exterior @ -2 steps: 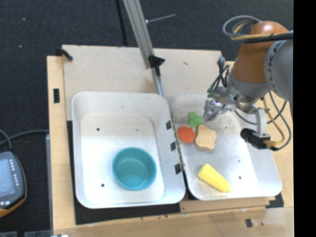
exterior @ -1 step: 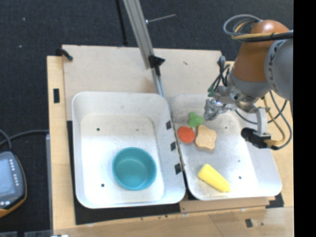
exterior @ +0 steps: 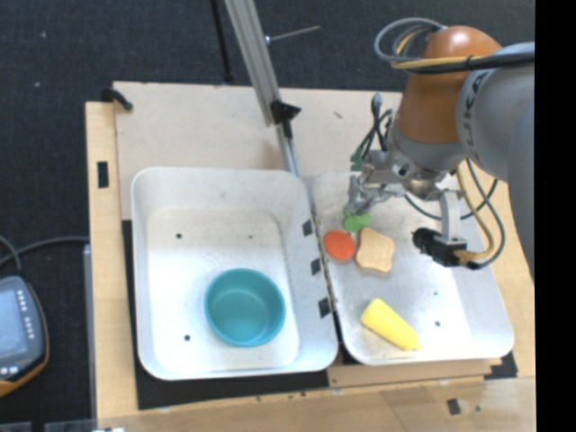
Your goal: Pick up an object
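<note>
Green item [exterior: 357, 222] is being approached by the gripper [exterior: 362, 202]; the fingers' state cannot be told. The orange ball [exterior: 339, 245] and bread piece [exterior: 375, 251], lying close by, may be getting knocked aside.

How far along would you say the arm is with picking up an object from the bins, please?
Early. Already done: the gripper is down in the right bin, just above a green piece by the orange-red ball. In hand: nothing visibly held; whether it grips the green piece is unclear. Left: grasp and lift. The tan bread-like piece, yellow piece and the teal bowl in the left bin lie untouched.
</note>
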`<control>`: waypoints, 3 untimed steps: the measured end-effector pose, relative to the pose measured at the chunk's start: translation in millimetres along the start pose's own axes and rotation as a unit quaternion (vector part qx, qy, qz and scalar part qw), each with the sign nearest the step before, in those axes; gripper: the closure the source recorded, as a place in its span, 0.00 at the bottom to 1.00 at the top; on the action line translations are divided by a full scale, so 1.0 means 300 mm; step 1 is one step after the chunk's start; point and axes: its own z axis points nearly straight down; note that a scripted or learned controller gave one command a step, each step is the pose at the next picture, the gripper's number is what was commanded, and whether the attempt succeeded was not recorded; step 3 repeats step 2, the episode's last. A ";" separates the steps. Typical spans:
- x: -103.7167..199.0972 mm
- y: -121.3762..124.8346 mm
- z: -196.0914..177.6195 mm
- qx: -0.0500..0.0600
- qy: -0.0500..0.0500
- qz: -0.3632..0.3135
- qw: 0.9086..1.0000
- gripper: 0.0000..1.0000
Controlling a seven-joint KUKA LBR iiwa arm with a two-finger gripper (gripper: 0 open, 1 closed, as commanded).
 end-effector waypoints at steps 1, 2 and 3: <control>0.142 -0.030 -0.002 0.001 0.000 0.000 1.000 1.00; 0.310 -0.042 -0.050 0.000 0.000 -0.001 1.000 1.00; 0.310 -0.042 -0.050 0.000 0.000 -0.001 1.000 1.00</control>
